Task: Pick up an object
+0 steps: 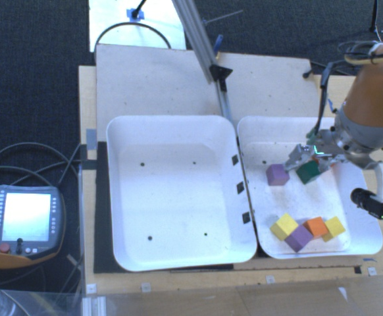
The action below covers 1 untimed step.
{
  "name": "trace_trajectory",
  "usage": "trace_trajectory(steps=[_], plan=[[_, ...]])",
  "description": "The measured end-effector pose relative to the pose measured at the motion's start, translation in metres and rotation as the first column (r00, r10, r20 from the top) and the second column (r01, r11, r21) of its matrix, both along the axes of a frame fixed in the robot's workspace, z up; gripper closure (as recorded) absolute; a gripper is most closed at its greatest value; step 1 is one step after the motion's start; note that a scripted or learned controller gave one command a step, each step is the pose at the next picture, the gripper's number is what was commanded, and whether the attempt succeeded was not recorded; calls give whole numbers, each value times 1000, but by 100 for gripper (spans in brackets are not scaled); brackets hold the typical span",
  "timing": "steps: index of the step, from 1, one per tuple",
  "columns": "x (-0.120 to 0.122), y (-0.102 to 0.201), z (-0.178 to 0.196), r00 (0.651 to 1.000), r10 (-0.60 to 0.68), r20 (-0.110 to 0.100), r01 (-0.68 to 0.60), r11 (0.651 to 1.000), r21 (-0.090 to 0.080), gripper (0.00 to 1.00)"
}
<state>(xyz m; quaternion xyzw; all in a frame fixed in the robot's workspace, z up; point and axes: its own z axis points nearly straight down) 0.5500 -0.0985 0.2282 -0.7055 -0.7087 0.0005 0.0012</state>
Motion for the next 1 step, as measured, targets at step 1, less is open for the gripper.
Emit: trace_trajectory(steps=[1], plan=[[1,0,2,1000,-2,4,2,1000,0,0]])
